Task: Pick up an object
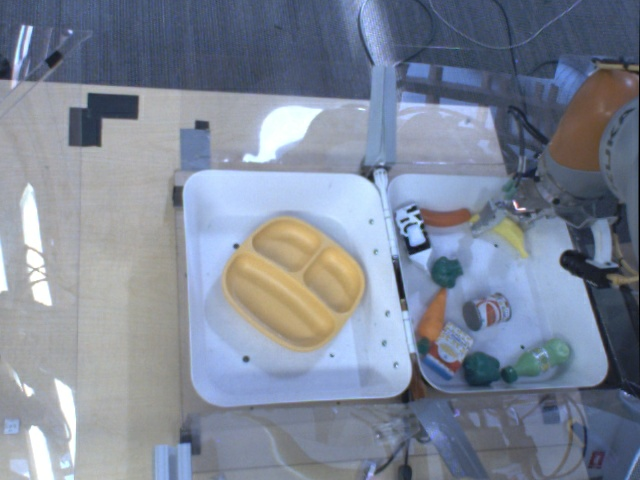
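The right bin [585, 313] holds several small objects. A black-and-white toy [410, 226] and an orange-red sausage [447, 217] lie at its far left. A yellow banana-like piece [511, 237] lies at the far middle. Further forward are a green broccoli piece [446, 270], a carrot [432, 315], a small can [488, 311], a printed packet [455, 343], a dark green piece [481, 368] and a green bottle [540, 358]. My gripper [517, 204] hangs at the bin's far edge, just above and behind the yellow piece. Nothing shows held in it.
The left bin [210, 268] carries a yellow divided plate [293, 283] in its middle. A metal divider post [380, 118] stands between the bins at the back. The grey arm with its orange band [590, 118] comes in over the right bin's far right corner. Cables trail behind.
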Controlling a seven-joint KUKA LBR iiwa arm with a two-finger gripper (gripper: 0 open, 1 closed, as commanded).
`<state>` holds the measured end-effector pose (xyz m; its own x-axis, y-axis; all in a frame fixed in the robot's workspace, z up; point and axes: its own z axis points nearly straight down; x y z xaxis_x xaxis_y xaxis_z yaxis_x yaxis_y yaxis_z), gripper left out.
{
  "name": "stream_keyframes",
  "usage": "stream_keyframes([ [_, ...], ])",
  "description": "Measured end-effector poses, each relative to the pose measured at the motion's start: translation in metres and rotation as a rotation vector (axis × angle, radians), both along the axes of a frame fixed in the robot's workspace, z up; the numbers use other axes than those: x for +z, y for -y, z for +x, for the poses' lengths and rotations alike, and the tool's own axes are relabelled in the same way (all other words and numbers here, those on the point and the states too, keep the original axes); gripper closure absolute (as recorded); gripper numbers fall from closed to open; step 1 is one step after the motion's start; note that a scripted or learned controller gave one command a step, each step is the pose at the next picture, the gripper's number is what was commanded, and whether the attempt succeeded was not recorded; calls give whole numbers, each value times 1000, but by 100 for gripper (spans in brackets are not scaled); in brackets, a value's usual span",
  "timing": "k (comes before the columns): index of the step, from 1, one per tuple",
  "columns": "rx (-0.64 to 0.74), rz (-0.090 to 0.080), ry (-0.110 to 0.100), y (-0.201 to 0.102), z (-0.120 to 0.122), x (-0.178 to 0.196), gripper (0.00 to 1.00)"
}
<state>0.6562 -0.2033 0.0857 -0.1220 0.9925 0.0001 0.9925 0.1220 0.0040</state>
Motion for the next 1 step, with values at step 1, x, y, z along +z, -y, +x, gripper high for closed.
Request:
stream_keyframes([
  [1,4,0,-4,-1,0,9,100],
])
